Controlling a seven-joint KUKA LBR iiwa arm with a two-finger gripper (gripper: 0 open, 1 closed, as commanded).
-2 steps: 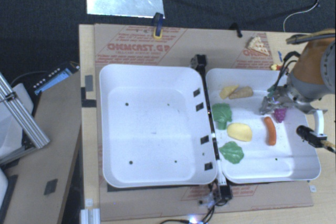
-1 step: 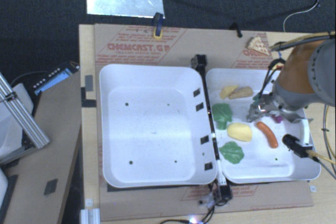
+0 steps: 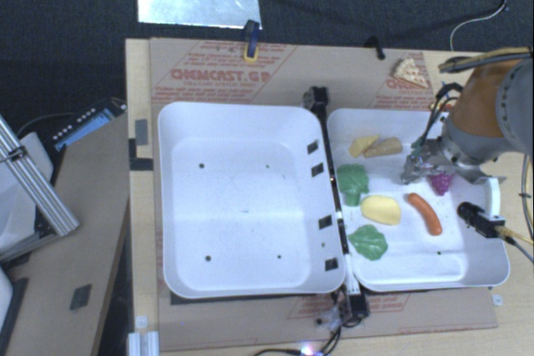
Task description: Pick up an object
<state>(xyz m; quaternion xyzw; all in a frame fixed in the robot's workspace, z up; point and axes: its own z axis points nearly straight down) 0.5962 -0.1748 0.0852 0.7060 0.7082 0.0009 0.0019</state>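
One purple toy, perhaps a bunch of grapes, sits just under the gripper toward the right wall of the right bin, and we take it as the nearest candidate for the pick. We cannot tell whether the fingers are spread or pressed together, nor whether anything sits between them; the wrist and its cabling crowd that spot.

To do this step well, we would centre the fingers over the purple piece before descending, since an orange sausage lies just beside it toward the bin's front edge and could be nudged or caught by mistake. A straight vertical lift looks safest to us.

Outward from there, a yellow lemon-like piece lies near the bin's middle, with a green leafy piece and another green piece close to the left wall. Two pale yellow and tan pieces rest toward the back edge. The front right corner offers bare floor for manoeuvre. The left bin has wide open room. A pizza slice toy lies outside on the cardboard.
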